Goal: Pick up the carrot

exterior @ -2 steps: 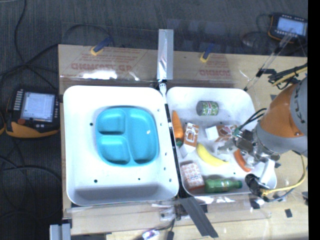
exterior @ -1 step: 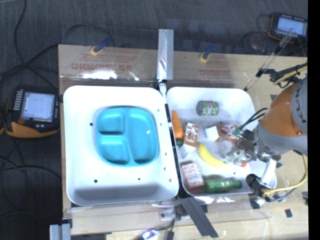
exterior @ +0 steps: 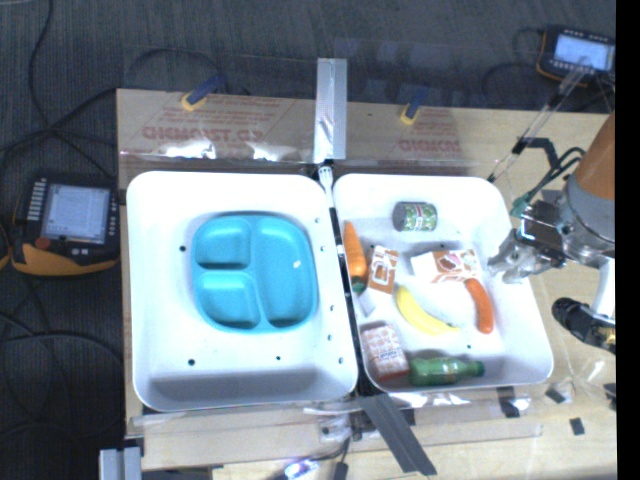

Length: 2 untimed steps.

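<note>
Now | right bin (exterior: 520, 363): carrot (exterior: 354, 253), can (exterior: 414, 217), banana (exterior: 424, 314) | left bin (exterior: 160, 368): blue tray (exterior: 253, 272) | jaws' state unclear

This is a robotics lab or test cell, not a home. Two shallow white bins (exterior: 430, 193) sit side by side on a plywood bench (exterior: 250, 128), split by a metal divider bar (exterior: 331, 108). Left of the bench, a teach pendant (exterior: 68, 218) with a lit screen lies on dark carpet (exterior: 300, 18), with loose black cables (exterior: 50, 98) trailing around it. Beyond the bench's far right corner rests a second handheld screen unit (exterior: 578, 53). Clamps (exterior: 200, 93) grip the bench's far edge.
</note>
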Motion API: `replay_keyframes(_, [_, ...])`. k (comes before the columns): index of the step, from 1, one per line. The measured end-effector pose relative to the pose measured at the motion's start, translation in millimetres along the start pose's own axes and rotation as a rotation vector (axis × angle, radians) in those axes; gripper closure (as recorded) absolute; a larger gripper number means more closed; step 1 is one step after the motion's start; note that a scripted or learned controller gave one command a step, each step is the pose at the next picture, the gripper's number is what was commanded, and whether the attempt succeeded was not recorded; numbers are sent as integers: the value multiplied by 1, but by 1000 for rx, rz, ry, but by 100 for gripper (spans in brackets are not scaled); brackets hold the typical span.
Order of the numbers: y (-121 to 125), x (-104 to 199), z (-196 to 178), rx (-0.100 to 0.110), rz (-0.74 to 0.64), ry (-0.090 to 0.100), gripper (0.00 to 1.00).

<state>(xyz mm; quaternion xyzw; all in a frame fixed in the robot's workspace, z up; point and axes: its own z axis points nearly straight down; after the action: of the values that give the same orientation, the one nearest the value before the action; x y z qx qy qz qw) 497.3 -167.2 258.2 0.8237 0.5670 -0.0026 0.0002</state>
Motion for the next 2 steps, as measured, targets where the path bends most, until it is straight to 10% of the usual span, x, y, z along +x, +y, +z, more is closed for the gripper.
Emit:
replay_keyframes(1, [-1,56,-101,-2,-252,0,100])
replay_keyframes(2, [78,-7,-122,-1,-183,-1,100])
